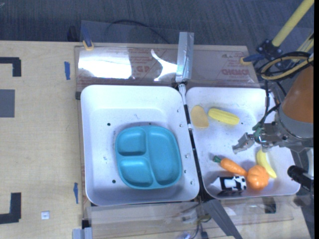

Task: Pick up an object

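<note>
gripper (pixel 242 143) over right bin (pixel 227 96), above carrot (pixel 231 166), banana (pixel 265 164) beside

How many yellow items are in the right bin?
3: a corn cob near the back, a pale chip-like piece beside it by the divider, and a banana near the gripper, partly hidden.

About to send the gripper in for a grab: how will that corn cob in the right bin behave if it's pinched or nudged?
The corn cob looks like a rounded cylinder lying on its side on the bin floor, so a nudge would probably roll it. Its glossy yellow surface suggests a light, stiff plastic toy, possibly slippery. It lies apart from the gripper.
</note>
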Motion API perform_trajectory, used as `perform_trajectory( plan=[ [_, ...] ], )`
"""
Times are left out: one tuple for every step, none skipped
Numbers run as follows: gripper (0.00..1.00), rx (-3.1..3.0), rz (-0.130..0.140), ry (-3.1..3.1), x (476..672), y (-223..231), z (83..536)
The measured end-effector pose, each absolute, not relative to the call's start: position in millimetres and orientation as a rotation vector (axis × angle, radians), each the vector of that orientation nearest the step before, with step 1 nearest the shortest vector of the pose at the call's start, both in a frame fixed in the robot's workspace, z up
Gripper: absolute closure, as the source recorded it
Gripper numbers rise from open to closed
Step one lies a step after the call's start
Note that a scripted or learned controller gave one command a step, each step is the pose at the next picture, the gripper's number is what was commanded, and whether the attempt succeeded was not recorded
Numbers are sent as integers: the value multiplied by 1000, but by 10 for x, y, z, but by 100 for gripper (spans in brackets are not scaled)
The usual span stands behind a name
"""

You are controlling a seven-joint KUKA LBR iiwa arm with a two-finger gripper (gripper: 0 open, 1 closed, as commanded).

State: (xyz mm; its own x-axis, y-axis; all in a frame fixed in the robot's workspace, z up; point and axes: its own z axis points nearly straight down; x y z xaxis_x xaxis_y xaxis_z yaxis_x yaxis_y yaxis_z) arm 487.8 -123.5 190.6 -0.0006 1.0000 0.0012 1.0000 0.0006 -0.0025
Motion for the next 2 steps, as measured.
perform_trajectory(
  plan=[
    [0,-2026,-2,-2402,4807,-1997,929],
    [100,-2032,-2,-2401,4808,-2006,1024]
  ],
)
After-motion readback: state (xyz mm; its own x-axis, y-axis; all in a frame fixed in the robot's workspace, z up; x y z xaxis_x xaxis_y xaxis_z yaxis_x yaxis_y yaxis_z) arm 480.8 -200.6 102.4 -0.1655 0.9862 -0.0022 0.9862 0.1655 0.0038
